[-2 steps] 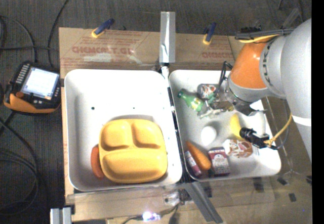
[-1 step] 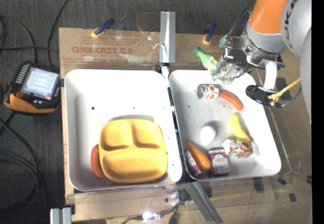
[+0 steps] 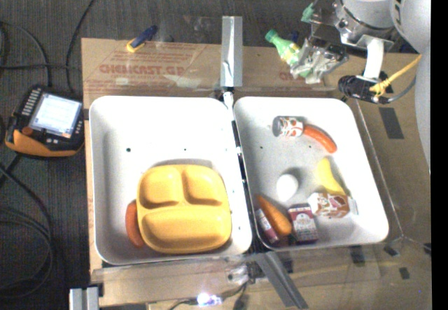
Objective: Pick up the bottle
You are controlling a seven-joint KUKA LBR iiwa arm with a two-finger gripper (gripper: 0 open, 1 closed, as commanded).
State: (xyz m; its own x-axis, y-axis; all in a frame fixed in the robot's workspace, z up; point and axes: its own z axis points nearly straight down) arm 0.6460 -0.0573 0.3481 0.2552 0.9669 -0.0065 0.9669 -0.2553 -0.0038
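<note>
One green bottle [image 3: 282, 45] sits in end effector [image 3: 309, 64], beyond bin rim [image 3: 294, 99].

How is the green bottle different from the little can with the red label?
The green bottle is up by the robot's hand, outside the bins; the can lies inside the right bin. The bottle is bright green; the can is silvery with red. The bottle looks slimmer, the can stubbier. Both are small containers.

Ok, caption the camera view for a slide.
End effector holds green bottle above bench, beyond right bin of toy food.
</note>
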